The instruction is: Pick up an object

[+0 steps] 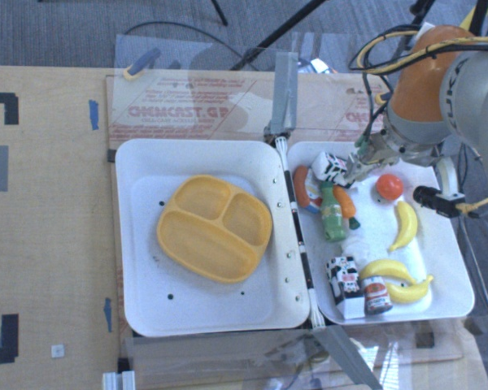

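My gripper (356, 167) hangs low over the back of the right bin (454, 254), under the arm's orange band. It is right next to a black-and-white cow-patterned carton (330, 167); whether they touch is unclear. Just in front lie an orange carrot (346, 201), a green bottle (333, 220) and a red sausage (300, 185). To the gripper's right sits a red tomato (389, 187), with a single banana (404, 224) in front of it.
The left bin (138, 242) holds a yellow divided plate (215, 227). At the right bin's front are a second cow-patterned carton (342, 276), a small red-labelled jar (377, 296) and a banana bunch (400, 276). A clear panel stands behind the bins.
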`<move>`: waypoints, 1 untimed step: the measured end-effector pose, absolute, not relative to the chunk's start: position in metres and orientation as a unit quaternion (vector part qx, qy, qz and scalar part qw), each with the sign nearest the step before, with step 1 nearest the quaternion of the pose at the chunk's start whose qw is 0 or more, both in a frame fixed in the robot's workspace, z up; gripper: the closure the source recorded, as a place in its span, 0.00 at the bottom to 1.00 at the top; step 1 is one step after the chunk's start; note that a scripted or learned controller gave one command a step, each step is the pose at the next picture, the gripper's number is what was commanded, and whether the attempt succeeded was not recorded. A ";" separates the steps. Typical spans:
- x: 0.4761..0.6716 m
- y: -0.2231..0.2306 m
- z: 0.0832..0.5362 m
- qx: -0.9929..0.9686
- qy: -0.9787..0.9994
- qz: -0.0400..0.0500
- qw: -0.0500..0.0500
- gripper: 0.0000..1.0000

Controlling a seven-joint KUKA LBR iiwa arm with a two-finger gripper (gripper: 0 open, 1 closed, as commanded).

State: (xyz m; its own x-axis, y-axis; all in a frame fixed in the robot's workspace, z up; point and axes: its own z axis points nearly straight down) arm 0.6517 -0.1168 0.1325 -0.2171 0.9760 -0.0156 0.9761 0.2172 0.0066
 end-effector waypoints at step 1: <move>0.653 -0.117 0.144 0.625 0.780 -0.001 0.011 1.00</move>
State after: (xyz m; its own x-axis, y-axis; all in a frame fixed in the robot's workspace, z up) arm 0.6529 -0.1168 0.1437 -0.2178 0.9758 -0.0182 0.9759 0.2181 0.0110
